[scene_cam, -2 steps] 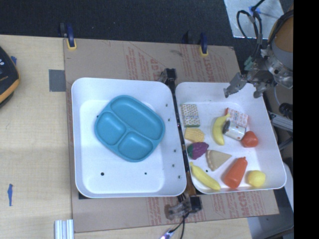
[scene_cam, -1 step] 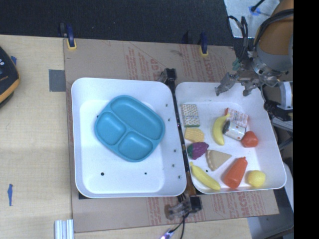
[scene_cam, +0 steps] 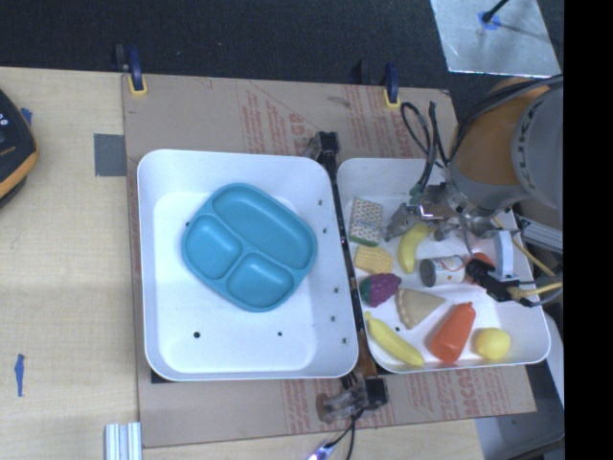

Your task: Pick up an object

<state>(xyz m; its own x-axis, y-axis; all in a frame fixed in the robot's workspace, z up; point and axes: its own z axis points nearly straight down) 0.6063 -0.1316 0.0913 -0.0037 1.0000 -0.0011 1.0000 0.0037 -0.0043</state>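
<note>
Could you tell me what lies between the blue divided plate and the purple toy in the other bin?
In the camera view, the bins' adjoining rims lie between the blue divided plate and the purple toy.

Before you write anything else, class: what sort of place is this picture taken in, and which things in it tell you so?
Most likely a robotics lab bench, not a kitchen. A grey and orange robot arm reaches over a white bin of toy food, a second bin holds a blue divided plate, and clamps pin the cardboard base.

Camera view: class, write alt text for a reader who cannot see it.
A grey robot arm reaches from the right over the right bin, which holds toy food including two bananas and an orange bottle. The left bin holds a blue divided plate.
</note>
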